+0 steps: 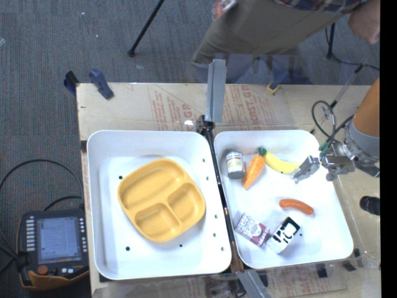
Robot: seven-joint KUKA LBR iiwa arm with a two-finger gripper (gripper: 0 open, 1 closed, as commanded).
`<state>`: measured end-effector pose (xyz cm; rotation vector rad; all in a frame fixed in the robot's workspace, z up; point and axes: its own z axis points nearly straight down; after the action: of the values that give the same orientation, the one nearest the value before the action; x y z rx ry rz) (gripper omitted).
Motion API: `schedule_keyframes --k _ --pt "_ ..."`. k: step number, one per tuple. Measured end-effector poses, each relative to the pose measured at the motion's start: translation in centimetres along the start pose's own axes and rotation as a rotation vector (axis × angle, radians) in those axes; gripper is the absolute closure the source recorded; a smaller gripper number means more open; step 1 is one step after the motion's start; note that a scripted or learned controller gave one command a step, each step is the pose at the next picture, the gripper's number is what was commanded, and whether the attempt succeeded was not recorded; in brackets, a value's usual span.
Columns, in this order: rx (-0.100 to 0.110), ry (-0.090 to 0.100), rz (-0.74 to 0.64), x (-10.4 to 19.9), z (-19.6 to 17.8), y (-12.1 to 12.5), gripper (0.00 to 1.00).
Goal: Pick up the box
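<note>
White right bin (335, 241) | hand (315, 166) spread, holding nothing, right of banana (279, 163) | your risk: small box (252, 230) touches black-and-white carton (285, 234); you may grab both.

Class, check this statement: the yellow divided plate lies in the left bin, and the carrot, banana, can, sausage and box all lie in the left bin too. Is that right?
Not quite. The camera view shows the yellow divided plate in the left bin, but the carrot, banana, can, sausage and box lie in the right bin.
</note>
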<state>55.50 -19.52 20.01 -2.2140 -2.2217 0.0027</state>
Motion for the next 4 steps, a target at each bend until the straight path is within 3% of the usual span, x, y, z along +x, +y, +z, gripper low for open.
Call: schedule_keyframes --k 1,2,3,4 --pt "0.003 0.0 -0.078 8.4 7.1 -4.1 0.0" --pt "-0.007 -0.002 0.003 10.9 10.4 -7.4 0.0" --pt "-0.002 0.003 0.005 11.1 9.6 -7.4 1.0" --pt "-0.002 0.003 0.006 11.1 9.6 -7.4 0.0"
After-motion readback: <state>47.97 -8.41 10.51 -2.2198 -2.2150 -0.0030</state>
